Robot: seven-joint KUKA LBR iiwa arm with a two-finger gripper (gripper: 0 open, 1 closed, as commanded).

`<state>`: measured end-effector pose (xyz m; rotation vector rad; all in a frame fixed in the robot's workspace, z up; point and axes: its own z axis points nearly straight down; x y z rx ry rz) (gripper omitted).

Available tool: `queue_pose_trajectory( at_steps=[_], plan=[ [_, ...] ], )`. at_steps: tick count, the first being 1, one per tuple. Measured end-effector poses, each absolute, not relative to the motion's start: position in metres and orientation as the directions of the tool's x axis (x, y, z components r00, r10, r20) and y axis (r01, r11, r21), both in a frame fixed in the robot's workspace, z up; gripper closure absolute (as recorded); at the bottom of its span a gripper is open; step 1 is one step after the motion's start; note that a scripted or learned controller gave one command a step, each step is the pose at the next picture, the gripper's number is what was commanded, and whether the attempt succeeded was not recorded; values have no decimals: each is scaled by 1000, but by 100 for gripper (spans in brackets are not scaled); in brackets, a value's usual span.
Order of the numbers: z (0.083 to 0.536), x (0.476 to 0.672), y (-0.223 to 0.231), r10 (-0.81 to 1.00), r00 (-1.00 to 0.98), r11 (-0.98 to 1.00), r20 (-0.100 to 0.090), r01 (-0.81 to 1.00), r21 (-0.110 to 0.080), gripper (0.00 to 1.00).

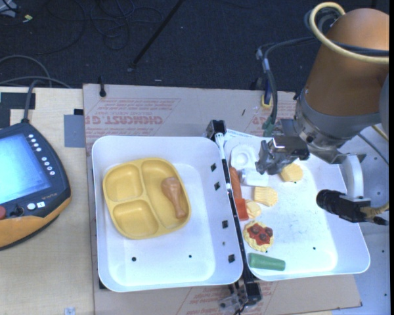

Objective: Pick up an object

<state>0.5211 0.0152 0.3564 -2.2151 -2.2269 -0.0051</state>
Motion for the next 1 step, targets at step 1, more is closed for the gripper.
queue_pose_trajectory(
  at_steps=[1],
  plan=[
    [309, 535, 68, 1000, -3, 3, 0, 1000, -9, 100]
  ],
)
